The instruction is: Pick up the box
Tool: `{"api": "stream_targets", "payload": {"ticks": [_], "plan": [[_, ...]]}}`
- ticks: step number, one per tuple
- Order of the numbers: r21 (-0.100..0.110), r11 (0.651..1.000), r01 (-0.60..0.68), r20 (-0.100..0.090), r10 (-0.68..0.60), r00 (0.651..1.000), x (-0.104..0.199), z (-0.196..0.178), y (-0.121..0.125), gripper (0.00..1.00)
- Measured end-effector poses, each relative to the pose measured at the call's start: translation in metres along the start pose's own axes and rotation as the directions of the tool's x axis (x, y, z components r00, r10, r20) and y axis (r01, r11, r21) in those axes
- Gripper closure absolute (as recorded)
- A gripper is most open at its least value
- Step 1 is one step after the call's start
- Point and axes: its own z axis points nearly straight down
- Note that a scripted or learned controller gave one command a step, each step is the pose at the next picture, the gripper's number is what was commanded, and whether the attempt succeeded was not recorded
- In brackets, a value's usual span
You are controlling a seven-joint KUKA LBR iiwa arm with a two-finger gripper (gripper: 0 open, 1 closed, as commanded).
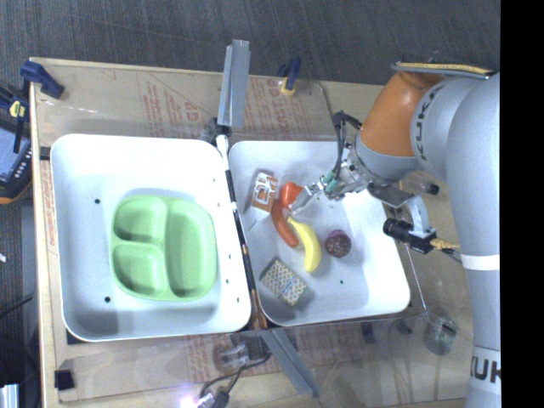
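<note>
Metal jaws [321, 185], state unclear, hover near the flat printed box [264, 190].

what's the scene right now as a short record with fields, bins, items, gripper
left bin: holds a green divided plate
right bin: holds a small box, a patterned box, a carrot, a banana, a dark round fruit
gripper: low over the right bin, next to the carrot's upper end
fingers: state unclear
box status: both boxes lie in the bin, neither held
</note>
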Motion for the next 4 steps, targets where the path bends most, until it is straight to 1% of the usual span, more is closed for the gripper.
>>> {"api": "stream_targets", "payload": {"ticks": [1, 2, 3, 4], "plan": [[0.002, 0.984, 0.179, -0.002, -0.179, 0.984, 0.055, -0.048, -0.013, 0.00], [0.001, 0.985, 0.171, 0.000, -0.171, 0.985, 0.016, -0.033, 0.018, 0.00], [-0.011, 0.998, 0.056, 0.010, -0.056, 0.998, 0.028, 0.016, 0.027, 0.00], [0.001, 0.997, -0.073, 0.004, 0.073, 0.997, 0.057, 0.035, -0.024, 0.00]]}}
